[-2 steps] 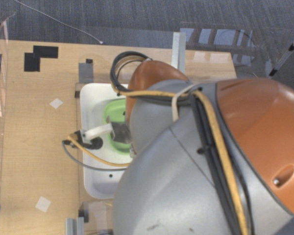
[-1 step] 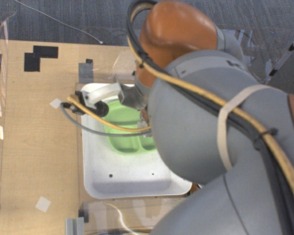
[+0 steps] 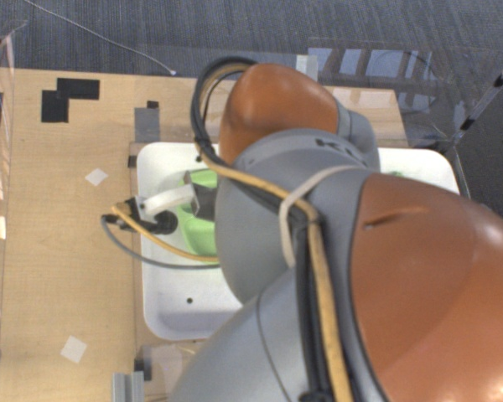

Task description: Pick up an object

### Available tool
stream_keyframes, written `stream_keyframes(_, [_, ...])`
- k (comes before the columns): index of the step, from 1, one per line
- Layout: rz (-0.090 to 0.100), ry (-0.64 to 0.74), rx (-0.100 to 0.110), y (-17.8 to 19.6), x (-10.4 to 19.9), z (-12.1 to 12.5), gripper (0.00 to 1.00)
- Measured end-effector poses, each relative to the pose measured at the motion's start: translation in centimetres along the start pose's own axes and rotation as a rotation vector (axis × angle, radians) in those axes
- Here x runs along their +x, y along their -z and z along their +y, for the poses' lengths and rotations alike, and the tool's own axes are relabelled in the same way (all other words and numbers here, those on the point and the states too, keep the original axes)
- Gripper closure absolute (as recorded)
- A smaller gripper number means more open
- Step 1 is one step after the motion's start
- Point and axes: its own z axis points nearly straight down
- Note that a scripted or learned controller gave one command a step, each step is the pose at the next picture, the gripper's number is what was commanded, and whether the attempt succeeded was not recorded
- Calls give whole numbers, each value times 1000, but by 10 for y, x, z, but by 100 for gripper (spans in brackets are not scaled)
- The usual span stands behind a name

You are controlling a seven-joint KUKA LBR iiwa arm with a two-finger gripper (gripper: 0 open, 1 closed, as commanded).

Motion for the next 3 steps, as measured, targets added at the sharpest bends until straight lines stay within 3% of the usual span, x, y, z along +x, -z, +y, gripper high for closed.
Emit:
stream_keyframes(1, [4, 0, 4, -37, 1, 0, 100])
stream_keyframes(2, [11, 313, 4, 59, 22, 4, 100])
stream_keyframes(3, [-4, 252, 1, -96, -1, 0, 100])
